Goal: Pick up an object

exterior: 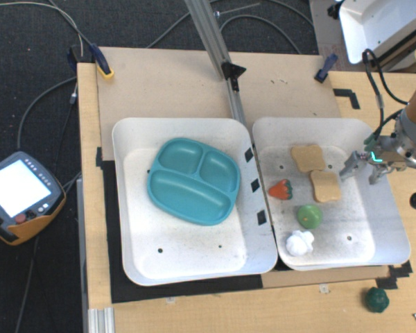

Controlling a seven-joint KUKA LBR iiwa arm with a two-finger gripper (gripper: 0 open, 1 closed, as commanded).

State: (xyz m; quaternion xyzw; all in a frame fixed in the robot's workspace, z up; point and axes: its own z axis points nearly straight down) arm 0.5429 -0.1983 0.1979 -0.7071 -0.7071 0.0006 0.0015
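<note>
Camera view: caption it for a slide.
Gripper hovers over right bin of toy food; teal plate in left.

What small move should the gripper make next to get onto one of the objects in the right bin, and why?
Probably shift the gripper a little toward the bin's middle and lower it over the nearer tan block. The gripper sits at the right bin's far-right side with nothing between its fingers, and that block is the closest object, lying flat with free space around most of it.

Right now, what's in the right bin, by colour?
Tan: 2, upper block and lower block
Red: 1, strawberry
Green: 1, ball
White: 1, lump
Total: 5
</note>
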